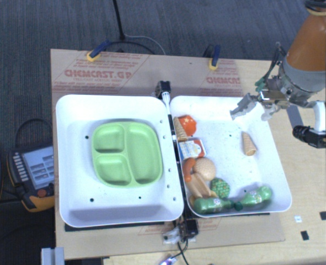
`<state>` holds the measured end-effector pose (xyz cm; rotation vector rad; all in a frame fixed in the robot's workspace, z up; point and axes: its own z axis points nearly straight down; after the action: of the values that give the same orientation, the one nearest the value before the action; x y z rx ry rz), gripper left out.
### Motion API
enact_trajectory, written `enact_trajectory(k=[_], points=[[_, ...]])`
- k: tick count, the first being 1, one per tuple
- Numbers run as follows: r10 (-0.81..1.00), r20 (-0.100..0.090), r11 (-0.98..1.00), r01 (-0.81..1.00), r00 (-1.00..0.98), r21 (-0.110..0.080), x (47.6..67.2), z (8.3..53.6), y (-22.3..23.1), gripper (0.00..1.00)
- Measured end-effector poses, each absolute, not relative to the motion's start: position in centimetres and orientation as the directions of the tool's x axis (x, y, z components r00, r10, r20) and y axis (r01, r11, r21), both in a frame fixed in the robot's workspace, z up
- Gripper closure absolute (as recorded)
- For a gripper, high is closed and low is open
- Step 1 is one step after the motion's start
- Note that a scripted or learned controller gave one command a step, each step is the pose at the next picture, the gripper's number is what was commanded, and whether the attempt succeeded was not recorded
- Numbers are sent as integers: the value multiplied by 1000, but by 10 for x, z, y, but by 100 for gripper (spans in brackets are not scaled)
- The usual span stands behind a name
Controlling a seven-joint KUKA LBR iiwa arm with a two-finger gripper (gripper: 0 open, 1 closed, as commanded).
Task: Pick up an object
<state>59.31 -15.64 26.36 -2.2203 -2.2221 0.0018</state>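
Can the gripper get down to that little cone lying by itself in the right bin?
Probably yes. The cone lies alone on bare bin floor, apart from the food crowded along the right bin's left side and front. The gripper hangs just above and behind it, with nothing between them.

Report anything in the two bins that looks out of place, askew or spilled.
Nothing looks spilled or damaged. The green divided tray lies flat in the left bin. In the right bin most toy food is crowded along the left wall and front edge, while one cone lies alone near the middle, below the gripper.
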Motion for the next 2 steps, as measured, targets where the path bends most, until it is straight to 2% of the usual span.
enact_trajectory(k=[1, 2], points=[[994, 0, 107, 994, -107, -3, 551, 172, -100, 0], [980, -3, 198, 980, -198, 6, 551, 88, -102, 0]])
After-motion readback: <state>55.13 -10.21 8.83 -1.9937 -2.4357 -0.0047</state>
